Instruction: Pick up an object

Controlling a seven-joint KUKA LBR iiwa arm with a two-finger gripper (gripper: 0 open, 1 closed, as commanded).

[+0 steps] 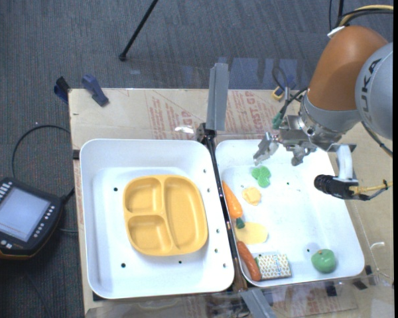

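Tool [282, 152] fingers spread open, holding nothing, hovering just above the green toy [261, 175] in the right bin [331, 207].

One fixed camera hangs above the desk [139, 111] and looks down at a slant, far enough back to take in both white bins whole, the left bin [96, 177] and the right bin [331, 227], which sit side by side across the middle and lower part of the frame. The view tilts away from the near edge, so grey carpet [66, 32] fills the top and left, with a handheld screen [16, 217] on the floor at the left edge. The arm [348, 71] enters from the upper right, looming large, probably because it stands closer to the lens than the bins do.
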